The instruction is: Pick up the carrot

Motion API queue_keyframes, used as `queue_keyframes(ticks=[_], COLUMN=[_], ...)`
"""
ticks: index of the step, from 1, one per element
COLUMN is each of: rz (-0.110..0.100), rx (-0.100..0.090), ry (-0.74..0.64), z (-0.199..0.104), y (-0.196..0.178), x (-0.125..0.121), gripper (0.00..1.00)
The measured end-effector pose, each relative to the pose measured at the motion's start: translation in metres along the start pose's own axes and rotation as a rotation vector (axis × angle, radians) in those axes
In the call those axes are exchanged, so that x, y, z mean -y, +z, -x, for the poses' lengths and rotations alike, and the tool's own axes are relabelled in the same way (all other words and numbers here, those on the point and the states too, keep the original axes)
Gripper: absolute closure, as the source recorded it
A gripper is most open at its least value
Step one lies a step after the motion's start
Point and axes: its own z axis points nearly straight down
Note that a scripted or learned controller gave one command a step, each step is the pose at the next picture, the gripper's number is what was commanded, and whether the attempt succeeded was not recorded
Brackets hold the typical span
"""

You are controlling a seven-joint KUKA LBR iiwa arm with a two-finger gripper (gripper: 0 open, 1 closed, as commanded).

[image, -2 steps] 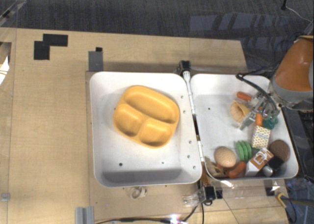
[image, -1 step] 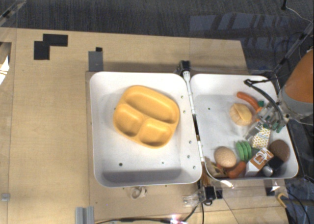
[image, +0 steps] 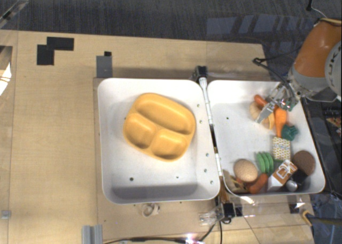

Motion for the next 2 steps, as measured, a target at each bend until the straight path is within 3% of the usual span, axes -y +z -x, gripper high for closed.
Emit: queue_keyframes(ticks=[1,2], rz=[-0.005,0.008], rx=[-0.007,0.007], ry=[-0.005,0.061], z=[-0.002,-0.028], y=[-0.009,-0.042], x=[0.000,-0.029], gripper=[1.00,1.00])
